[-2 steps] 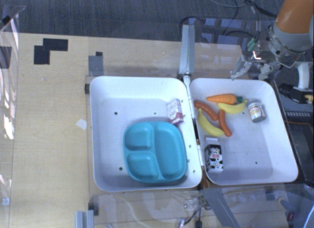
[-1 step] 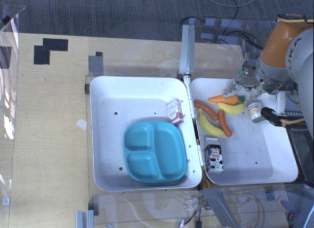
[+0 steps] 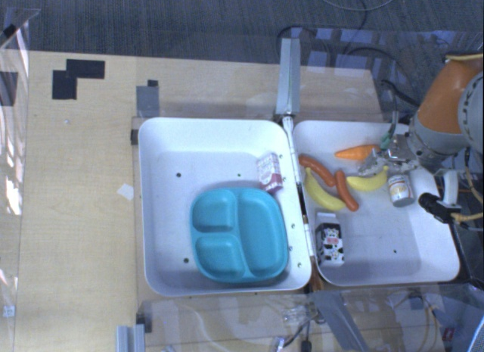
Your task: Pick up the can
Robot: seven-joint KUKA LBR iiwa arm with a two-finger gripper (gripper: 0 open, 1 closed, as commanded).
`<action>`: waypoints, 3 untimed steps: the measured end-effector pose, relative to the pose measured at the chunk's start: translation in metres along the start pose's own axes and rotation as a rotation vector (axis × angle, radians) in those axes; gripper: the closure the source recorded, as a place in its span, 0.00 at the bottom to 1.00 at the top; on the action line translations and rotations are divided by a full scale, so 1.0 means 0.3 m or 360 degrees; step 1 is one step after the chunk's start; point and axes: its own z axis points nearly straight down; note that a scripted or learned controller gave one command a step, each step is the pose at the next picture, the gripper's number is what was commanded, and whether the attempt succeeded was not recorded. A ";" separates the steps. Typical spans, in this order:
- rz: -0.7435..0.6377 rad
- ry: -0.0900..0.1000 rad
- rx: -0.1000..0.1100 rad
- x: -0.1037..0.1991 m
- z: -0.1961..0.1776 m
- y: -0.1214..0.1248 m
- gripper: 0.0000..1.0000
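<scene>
The can (image 3: 399, 189), a small cylinder with a pale label and a metallic top, is seen in the right bin (image 3: 393, 256), lying or tilted just below and slightly to the right of the end effector (image 3: 387, 157). It is judged to be light, rigid and smooth-walled, so it could slip or roll if it were pinched off-centre; a hold across the middle of its curved side, with the fingers on opposite walls, is judged the safest. Whether the can stands upright or leans cannot be settled from the camera view. The end effector is found over the near tip of the yellow banana (image 3: 367, 182) and just right of the carrot (image 3: 355, 152), with nothing seen between its fingers; whether it is parted or closed cannot be told, since the metal parts are small and cluttered. The arm (image 3: 446, 112) is brought in from the right, its orange band held above the bin's far right corner and the wrist angled down and leftward toward the bin floor. Further left of the end effector two sausages (image 3: 333, 180) and a second banana (image 3: 321, 195) are laid, and a small black-and-white carton (image 3: 329, 243) is set well below. In the left bin (image 3: 162, 214) a blue divided tray (image 3: 238, 235) and a small packet (image 3: 269, 172) are placed, well apart from the end effector.
</scene>
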 end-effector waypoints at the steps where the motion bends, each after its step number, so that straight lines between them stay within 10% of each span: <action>1: -0.0005 0.0000 -0.0004 -0.003 -0.006 -0.196 0.00; 3: -0.0007 -0.0002 -0.0014 -0.025 -0.010 -0.369 0.00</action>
